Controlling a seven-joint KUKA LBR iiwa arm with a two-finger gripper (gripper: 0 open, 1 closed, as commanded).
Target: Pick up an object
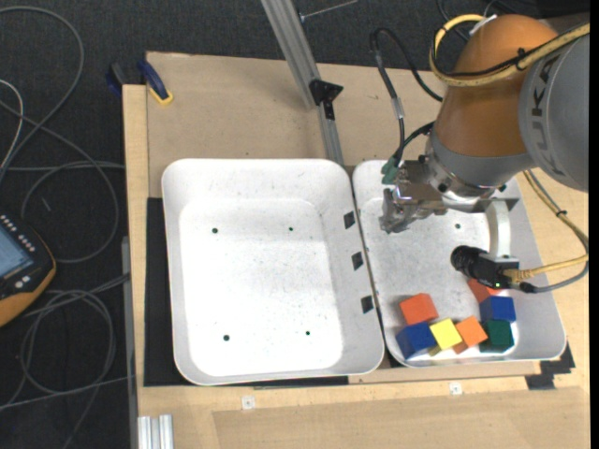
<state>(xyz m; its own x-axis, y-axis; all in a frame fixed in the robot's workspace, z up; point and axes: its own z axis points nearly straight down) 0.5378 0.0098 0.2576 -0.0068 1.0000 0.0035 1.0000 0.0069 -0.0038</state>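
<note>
Several small blocks lie at the near end of the right bin [533, 251]: an orange block [418, 308], a yellow block [446, 333], a blue block [415, 340], a second orange one [473, 331], another blue block [500, 308] and a green one [500, 335]. My gripper [398, 215] hangs over the far left part of that bin, well above and beyond the blocks. Its fingers point down and nothing shows between them.
The left bin [187, 185] lies beside the right one, with black clips along the shared rim. A slanted metal pole [298, 54] rises behind the bins. A black cable connector [479, 265] sits over the right bin. Cables and a handheld pendant [19, 265] lie on the floor at left.
</note>
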